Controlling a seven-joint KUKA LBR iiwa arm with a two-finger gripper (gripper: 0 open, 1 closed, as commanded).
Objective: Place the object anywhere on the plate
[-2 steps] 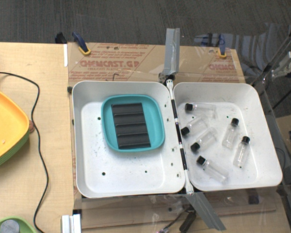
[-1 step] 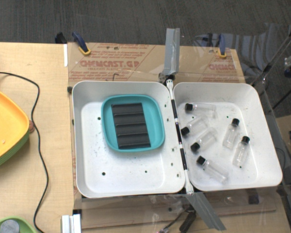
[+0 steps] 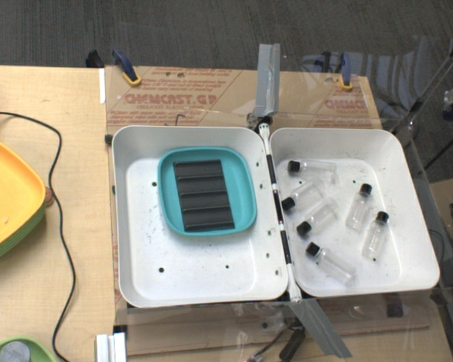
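A teal plate (image 3: pixel 243 194) lies in the left bin (image 3: pixel 136 225), with a black ribbed insert (image 3: pixel 203 195) on its middle. Several clear vials with black caps lie scattered in the right bin (image 3: pixel 408 262): one near the top (image 3: pixel 311 169), two by the divider (image 3: pixel 302 197) (image 3: pixel 317 219), one at the bottom (image 3: pixel 328 262), and two on the right (image 3: pixel 359 206) (image 3: pixel 376 234).
Yellow and green dishes (image 3: pixel 7 202) sit stacked on the wooden table at the left, with a black cable (image 3: pixel 60 202) running past them. Brown cardboard (image 3: pixel 181 96) lies behind the bins, held by blue clamps (image 3: pixel 124 66). A grey metal post (image 3: pixel 267 81) stands at the divider.
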